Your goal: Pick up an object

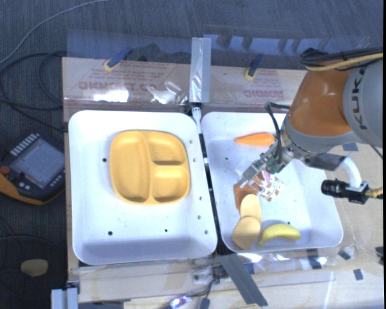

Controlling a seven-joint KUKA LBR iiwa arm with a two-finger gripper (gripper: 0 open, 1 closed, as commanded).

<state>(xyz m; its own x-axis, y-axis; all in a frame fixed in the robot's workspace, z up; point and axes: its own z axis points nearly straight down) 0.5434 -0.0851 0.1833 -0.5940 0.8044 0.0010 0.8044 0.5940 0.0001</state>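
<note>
the gripper (265, 172) is lowered into the right bin (321, 230), just above a small patterned packet (270, 187) and a brownish item (243, 192). whether the gripper is wide, narrow or holding anything cannot be told from this slant. nothing is seen lifted, so the pick is judged not yet done. a carrot (254, 139) lies near the bin's far wall, and a tan bread-like piece (248, 221) and a banana (280, 234) lie by the near wall. a yellow divided tray (149, 166) sits in the left bin (90, 237). a closing and a lift are judged to be left.
</note>
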